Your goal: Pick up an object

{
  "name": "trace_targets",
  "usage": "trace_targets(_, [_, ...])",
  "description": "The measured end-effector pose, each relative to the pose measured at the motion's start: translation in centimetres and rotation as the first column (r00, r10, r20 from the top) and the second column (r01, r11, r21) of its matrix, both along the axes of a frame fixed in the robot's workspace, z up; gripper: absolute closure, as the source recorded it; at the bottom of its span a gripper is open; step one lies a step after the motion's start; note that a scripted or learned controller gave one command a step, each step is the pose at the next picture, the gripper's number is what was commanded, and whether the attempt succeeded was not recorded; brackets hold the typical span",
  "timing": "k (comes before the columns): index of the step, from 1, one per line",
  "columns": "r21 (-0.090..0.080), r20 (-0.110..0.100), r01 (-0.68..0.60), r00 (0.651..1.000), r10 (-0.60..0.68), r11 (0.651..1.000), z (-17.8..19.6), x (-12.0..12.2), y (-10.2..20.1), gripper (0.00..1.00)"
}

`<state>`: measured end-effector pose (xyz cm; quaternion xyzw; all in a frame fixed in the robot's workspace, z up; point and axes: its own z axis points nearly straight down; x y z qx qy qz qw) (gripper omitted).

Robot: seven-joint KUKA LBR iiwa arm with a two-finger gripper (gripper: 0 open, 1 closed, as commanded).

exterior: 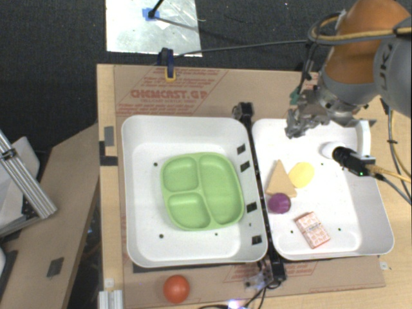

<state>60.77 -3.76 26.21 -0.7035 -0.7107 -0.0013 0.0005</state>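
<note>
Here the grey arm with its orange band comes in from the right, and its two-finger gripper (pixel 297 129) hangs above the far left corner of the right-hand shallow white bin (pixel 370 237). Whether the claw is open or closed cannot be told from this slanted view; nothing can be seen in it.

The loose pieces lie nearer the front of that same bin, apart from the gripper. A tan triangular wedge (pixel 279 177) sits by the bin's left wall, touching a rounded yellow piece (pixel 301 173) on its right. A small purple ball (pixel 279 203) rests just below the wedge's lower edge. A pink patterned rectangular block (pixel 312 229) lies tilted near the front, apart from the others.

The left-hand shallow white bin (pixel 138 172) bears a light green plastic tray with three compartments (pixel 201 190), set slightly askew. An orange ball (pixel 176 288) sits on the brown cardboard sheet (pixel 187 89) in front of the left bin, outside both bins.
</note>
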Motion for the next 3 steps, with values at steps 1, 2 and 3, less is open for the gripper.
trace_targets(1, [-0.001, -0.002, 0.002, 1.0, -0.002, 1.0, -1.4, -1.6, 4.4, 1.0])
trace_targets(2, [0.0, -0.002, 0.001, 1.0, -0.001, 1.0, -2.4, -3.4, 8.9, 1.0])
trace_targets(3, [0.0, -0.002, 0.0, 1.0, 0.0, 1.0, -3.7, -3.5, 14.3, 1.0])
